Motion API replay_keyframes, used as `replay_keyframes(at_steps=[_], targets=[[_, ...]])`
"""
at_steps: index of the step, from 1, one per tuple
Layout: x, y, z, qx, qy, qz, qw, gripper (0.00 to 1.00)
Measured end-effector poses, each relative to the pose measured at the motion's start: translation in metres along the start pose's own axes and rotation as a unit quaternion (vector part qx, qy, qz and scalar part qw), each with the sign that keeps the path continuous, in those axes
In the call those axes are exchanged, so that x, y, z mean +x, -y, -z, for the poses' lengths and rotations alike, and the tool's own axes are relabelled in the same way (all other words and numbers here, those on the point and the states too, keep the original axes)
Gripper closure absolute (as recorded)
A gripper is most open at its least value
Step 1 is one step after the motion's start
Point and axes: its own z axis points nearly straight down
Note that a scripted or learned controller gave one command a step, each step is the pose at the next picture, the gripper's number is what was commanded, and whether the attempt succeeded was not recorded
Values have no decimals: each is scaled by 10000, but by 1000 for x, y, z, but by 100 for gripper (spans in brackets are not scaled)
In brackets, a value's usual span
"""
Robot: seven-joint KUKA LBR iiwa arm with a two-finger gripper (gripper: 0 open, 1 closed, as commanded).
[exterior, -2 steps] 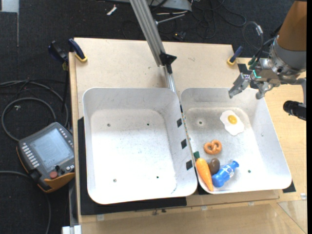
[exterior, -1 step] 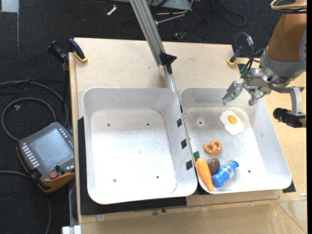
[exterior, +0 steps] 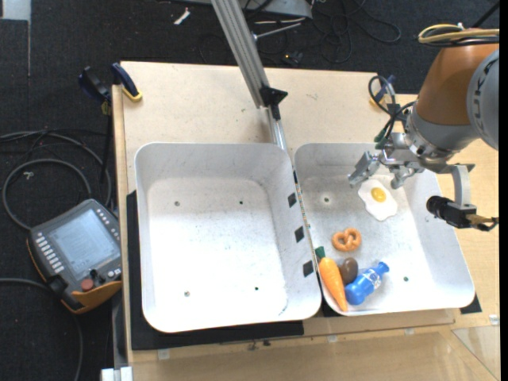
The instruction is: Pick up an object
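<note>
Arm [exterior: 456,94] reaches in from the right, orange band up, wrist bent down over the right bin [exterior: 444,280]. The gripper [exterior: 382,171] hangs with its two fingers spread apart, nothing between them, just above the fried egg [exterior: 379,200] near the bin's far side. Nearer the front lie a pretzel [exterior: 347,240], a brown piece [exterior: 348,271], a carrot [exterior: 332,282] and a blue bottle [exterior: 366,282], huddled close together.
</note>
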Motion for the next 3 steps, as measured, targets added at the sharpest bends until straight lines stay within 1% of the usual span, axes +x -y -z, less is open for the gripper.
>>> replay_keyframes(at_steps=[1,2,3], targets=[[7,8,-49,-2,0,0,10000,0],[6,6,-36,-38,8,-2,10000,100],[13,7,11,-58,10,16,10000,100]])
